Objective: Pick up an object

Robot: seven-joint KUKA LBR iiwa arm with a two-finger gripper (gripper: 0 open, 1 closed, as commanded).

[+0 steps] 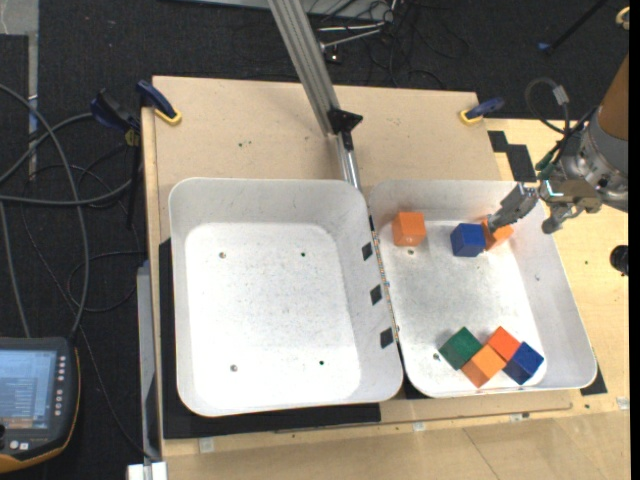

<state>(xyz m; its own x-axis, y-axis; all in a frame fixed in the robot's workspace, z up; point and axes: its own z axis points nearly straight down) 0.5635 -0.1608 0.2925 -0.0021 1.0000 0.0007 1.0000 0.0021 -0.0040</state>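
My gripper point(531, 217) hovers over the right bin's point(560, 298) far right corner, open, with nothing between its fingers. The left finger point(510, 208) slants down toward a small orange block point(499, 233), which lies against a blue cube point(467, 240). Further left sits an orange cube point(408, 228). Near the bin's front edge a cluster holds a green cube point(461, 348), an orange block point(484, 366), a red-orange block point(504, 344) and a blue block point(524, 363).
The left bin point(200, 268) adjoins the right one along a shared middle rim. A slanted metal pole point(305, 53) ends at the back between the bins. Clamps point(160, 103) hold the wooden board's corners.
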